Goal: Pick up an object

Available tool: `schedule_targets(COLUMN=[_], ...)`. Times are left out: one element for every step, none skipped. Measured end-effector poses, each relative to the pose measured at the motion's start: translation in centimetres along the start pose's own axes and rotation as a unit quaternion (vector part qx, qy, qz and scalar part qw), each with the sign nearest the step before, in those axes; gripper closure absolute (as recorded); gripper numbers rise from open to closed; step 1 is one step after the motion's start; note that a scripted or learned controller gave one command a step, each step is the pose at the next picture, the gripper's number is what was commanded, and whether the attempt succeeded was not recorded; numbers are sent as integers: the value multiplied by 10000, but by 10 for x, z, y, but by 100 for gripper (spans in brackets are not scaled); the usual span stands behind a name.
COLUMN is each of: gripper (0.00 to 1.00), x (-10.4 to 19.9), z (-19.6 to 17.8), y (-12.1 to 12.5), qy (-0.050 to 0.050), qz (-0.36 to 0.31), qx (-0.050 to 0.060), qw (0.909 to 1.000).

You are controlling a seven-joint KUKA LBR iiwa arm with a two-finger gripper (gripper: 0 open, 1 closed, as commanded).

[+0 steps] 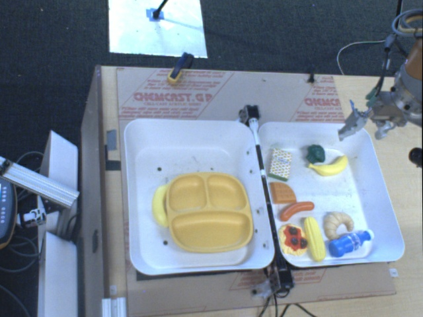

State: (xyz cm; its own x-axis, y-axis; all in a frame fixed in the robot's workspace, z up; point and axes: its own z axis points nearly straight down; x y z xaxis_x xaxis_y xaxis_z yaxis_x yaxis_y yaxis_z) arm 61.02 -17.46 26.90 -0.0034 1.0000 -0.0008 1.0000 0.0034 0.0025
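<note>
Dark carpet surrounds our bench, and we've got two white bins side by side. Our gripper (363,125) hangs at the upper right of the frame, over the right bin (390,224)'s far rim, fingers spread and carrying nothing. Candidates sit crowded below it: one banana (329,167), one green piece (316,153), one croissant (338,222), one blue bottle (349,242), one corn cob (313,237), one sausage (297,209). We could easily clip the rim coming down, or nudge two neighbours together. Left bin (145,144): one yellow tray (209,211).

Glossy yellow plastic tray (209,213); smooth white plastic bins (192,137); matt brown bench (198,94).
</note>
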Motion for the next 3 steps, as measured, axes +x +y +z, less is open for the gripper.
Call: schedule_targets(gripper=[0,0,0], x=[36,59,34], z=[87,178,167], y=[32,41,59], qy=[8,-17,-2], qz=[-6,0,9], qx=[17,-73,-11], qw=[10000,10000,10000])
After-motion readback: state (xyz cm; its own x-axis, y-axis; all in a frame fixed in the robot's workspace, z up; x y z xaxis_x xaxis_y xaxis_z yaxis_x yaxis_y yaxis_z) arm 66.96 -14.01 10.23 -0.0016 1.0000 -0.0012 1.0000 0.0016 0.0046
